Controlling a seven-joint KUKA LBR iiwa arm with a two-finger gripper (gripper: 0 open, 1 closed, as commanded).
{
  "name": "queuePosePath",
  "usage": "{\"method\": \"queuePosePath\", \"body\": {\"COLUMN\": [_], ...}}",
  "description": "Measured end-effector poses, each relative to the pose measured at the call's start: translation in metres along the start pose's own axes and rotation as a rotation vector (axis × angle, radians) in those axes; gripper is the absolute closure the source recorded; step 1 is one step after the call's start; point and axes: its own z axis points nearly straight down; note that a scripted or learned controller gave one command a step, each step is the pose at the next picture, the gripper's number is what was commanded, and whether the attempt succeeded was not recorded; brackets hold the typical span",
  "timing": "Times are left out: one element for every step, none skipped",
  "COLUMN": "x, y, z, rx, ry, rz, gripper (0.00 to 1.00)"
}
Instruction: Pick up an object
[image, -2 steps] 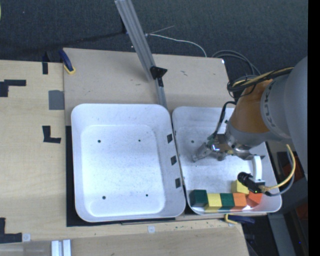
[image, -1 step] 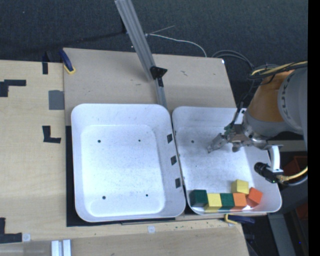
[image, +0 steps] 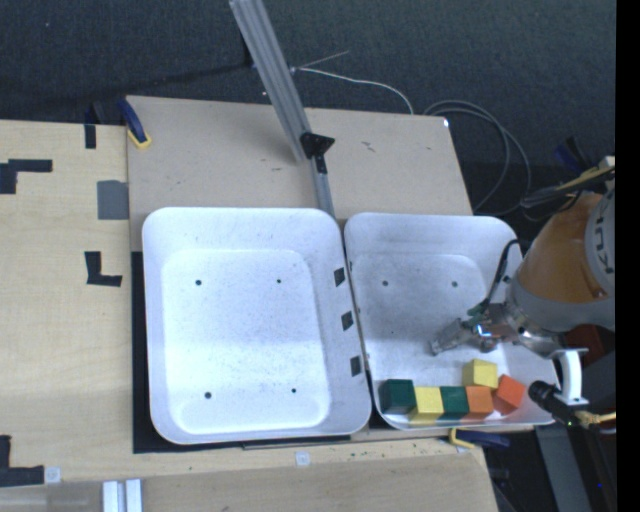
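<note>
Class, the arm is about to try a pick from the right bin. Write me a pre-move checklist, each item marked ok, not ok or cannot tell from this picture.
1. Blocks to pick lie in the right bin: ok, a row along its near wall, from the green block to the orange block.
2. Gripper over the right bin: ok.
3. Gripper directly above a block: not ok, it sits over bare floor behind the row.
4. Gripper free of any load: cannot tell.
5. Blocks spaced for grasping: not ok, they touch.

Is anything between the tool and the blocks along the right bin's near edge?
Nothing visible. The tool sits over bare floor of the right bin, and the blocks lie in a row just toward the near rim, with open floor between.
</note>
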Motion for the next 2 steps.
{"method": "queuePosePath", "body": {"x": [0.0031, 0.0031], "y": [0.0033, 0.0032], "z": [-0.0109, -0.0104], "rx": [-0.005, -0.005], "ry": [0.001, 0.002], "rz": [-0.006, -0.005], "gripper": [1.0, 0.0]}}
